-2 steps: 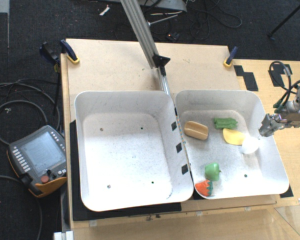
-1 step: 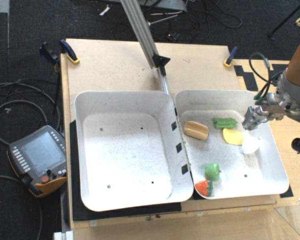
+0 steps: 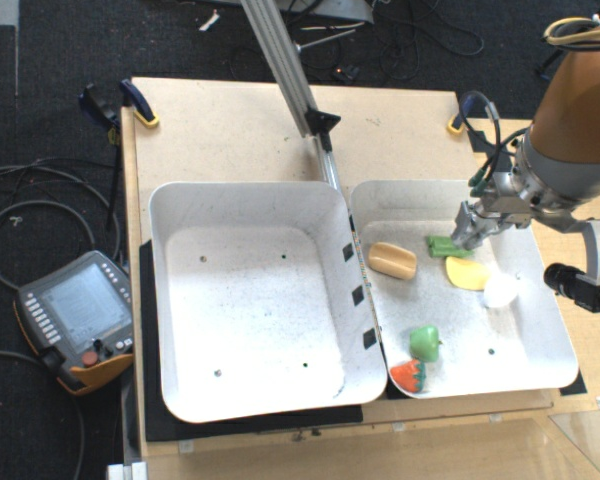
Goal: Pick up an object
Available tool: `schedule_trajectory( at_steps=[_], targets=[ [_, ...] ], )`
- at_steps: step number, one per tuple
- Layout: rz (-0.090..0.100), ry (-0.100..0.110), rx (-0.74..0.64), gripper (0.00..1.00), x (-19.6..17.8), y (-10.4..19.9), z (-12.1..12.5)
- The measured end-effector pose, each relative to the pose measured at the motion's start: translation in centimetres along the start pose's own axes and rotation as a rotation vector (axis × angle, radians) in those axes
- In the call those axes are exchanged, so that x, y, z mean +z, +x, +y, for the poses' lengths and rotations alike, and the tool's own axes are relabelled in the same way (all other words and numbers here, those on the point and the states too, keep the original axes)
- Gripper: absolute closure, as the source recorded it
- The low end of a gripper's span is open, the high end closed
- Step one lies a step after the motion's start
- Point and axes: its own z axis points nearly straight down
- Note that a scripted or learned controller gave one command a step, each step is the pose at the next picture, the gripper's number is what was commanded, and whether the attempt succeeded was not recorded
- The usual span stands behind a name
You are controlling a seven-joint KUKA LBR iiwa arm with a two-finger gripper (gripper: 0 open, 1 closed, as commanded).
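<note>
Pendant [image 3: 78,313]: far left on the floor, beside the worktop [image 3: 230,128], screen up.
Left bin [image 3: 180,208]: white, speckled, on the worktop, touching the right bin along its right wall.
Strut [image 3: 280,53]: grey bar slanting from the top of the view down to the gap between the bins.
Right bin [image 3: 540,363]: white, carrying all the loose things.
Tan block [image 3: 392,260]: near the left wall of the right bin, well apart from the gripper.
Red piece [image 3: 407,374]: at the front rim, just beside the green ball.
Green ball [image 3: 425,342]: just above the red piece.
Green piece [image 3: 446,247]: flat, directly at the tip of the gripper, touching or just under it; cannot tell which.
Yellow piece [image 3: 466,273]: just below the green piece, near the gripper.
White piece [image 3: 500,290]: right of the yellow piece, touching it or nearly so.
Gripper [image 3: 470,230]: low over the green piece, reaching in from the right.
Fingers: state cannot be told, hidden by the gripper body.
</note>
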Motion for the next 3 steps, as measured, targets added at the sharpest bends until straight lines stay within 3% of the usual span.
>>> schedule_trajectory(
  at_steps=[1,3],
  targets=[
    [0.001,0.005,0.0,1.0,1.8,4.9,0.9],
    [0.0,0.0,-0.001,1.0,3.1,15.0,5.9]
  ],
)
